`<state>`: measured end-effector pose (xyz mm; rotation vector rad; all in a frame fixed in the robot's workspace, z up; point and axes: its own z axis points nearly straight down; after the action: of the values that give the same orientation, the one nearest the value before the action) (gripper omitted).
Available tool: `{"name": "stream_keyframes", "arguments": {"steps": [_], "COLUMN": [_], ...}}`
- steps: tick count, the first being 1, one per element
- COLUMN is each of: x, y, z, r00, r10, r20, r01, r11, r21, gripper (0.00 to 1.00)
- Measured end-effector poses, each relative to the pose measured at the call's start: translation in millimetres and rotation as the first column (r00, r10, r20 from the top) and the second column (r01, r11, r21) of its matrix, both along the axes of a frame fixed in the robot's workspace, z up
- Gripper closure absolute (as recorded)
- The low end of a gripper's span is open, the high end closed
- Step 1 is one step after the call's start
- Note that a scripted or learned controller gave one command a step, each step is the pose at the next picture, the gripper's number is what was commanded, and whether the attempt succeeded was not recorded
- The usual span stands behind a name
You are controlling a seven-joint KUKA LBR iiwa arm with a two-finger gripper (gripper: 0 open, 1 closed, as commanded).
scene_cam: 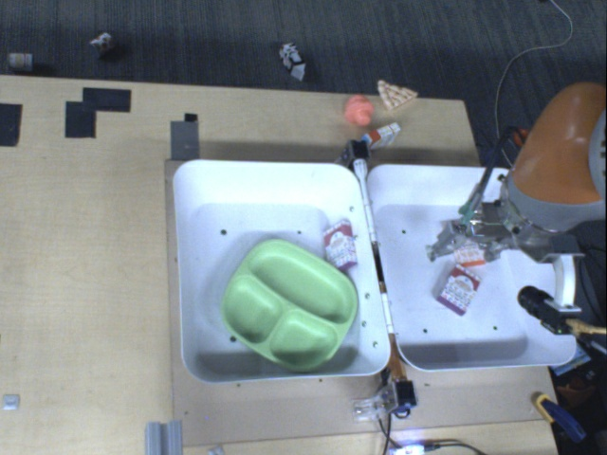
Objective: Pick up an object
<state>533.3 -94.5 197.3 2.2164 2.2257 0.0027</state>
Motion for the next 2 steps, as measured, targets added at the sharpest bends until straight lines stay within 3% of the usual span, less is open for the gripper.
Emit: {"name": "stream_keyframes", "arguments": {"steps": [1, 2], "x": [62.9, 115.6], "y": [-5.6, 4.3], "z": [-110.7, -111.5], "r00": [1.0, 1.0], "r10": [0.001, 0.001], "r20": [0.007, 0.004], "r01": [-0.001, -0.001], "r11": [1.0, 1.0], "r21": [-0.002, 0.0], "gripper": [0.0, 0.0]}}
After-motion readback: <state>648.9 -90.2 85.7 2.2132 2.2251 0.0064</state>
